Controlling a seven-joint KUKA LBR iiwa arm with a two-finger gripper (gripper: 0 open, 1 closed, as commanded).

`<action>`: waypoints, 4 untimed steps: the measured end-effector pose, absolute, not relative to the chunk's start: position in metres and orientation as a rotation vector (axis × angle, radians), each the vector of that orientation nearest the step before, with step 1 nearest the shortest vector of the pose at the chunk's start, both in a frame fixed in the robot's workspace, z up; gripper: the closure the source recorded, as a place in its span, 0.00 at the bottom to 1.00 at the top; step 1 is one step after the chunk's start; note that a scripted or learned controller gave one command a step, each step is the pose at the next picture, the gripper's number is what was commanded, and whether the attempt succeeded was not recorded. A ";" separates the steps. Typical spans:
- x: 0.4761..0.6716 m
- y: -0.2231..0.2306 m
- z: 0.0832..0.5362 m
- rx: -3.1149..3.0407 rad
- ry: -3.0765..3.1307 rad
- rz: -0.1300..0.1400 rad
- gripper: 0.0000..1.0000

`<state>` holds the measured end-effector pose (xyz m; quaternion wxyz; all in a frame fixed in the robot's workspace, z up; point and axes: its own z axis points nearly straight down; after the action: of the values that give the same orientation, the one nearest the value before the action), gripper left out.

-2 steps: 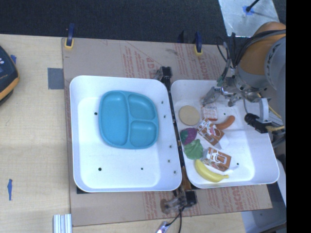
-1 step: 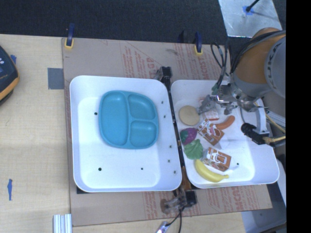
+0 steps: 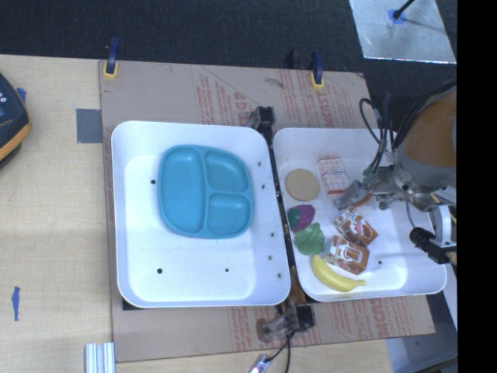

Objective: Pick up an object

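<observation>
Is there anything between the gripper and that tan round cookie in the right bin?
Nothing visible does. The gripper sits low in the right bin, and the tan cookie lies to its left across bare bin floor. The small packet lies just above that line.

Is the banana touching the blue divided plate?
Apart. The camera view shows the banana in the right bin and the blue divided plate in the left bin.
</observation>
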<state>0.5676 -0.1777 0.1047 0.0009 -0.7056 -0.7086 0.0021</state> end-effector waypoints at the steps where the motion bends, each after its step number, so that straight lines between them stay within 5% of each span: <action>1: 0.507 -0.165 0.092 -2.215 -2.228 0.002 0.00; 2: 0.507 -0.166 0.102 -2.209 -2.231 0.007 1.00; 3: 0.567 -0.149 0.176 -2.216 -2.225 0.001 1.00; 4: 0.567 -0.149 0.175 -2.216 -2.224 0.002 0.00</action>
<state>0.5668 -0.1488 0.1751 0.0008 -0.7058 -0.7084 0.0007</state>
